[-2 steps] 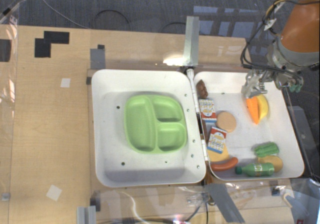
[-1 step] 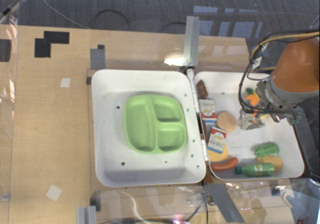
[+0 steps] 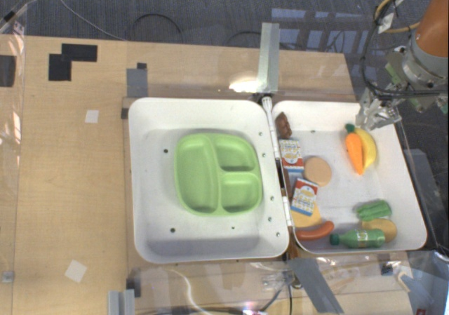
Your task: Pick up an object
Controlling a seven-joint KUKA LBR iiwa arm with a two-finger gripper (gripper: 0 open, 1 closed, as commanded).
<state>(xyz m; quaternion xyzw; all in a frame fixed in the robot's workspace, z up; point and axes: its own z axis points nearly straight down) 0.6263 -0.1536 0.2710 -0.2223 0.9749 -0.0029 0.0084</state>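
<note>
Orange carrot and yellow banana side by side, touching, in the far right part of the right bin. Both lying with long axis running from far edge to near edge; carrot's green top toward the far wall, pointed tip toward the near side. Banana on the carrot's right, slightly curved.

Labels first, though little to read: two small cartons along the bin's left wall, each with a printed red, white and blue face, lettering too small to make out. Green bottle on its side near the front wall, long axis left to right, cap to the left, pale label unreadable.

Elsewhere in the same bin: a brown piece at the far left corner, a tan disc beside the cartons, a red sausage at the front, a green pepper above the bottle.

Left bin holding a green divided plate.

Arm reaching in from the upper right, orange band high, wrist angled down — gripper just beyond the banana's far end, at the bin's far right corner. Fingers spread apart, nothing between them.
</note>
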